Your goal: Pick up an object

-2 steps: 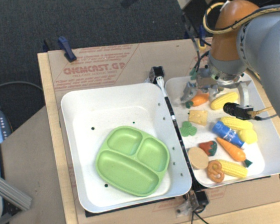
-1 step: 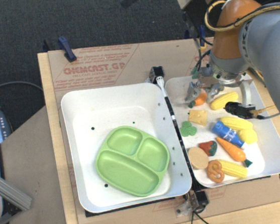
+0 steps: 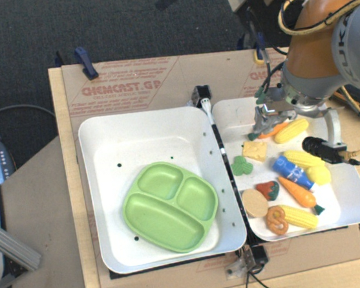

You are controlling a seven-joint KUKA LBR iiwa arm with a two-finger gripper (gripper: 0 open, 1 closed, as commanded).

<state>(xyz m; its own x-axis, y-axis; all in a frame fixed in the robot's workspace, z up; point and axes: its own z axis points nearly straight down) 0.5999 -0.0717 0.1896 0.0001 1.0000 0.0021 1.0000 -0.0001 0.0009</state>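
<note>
Single fixed camera, mounted high above bench [image 3: 159, 77], looking down at slant. Both white bins in frame side by side: left bin [image 3: 103, 156] centre-left, right bin [image 3: 352, 197] centre-right. Far bench edge toward top, near edge toward bottom. Medium distance, whole bench top visible plus dark floor [image 3: 55, 25] beyond. Arm [image 3: 322, 31] enters from upper right.
</note>
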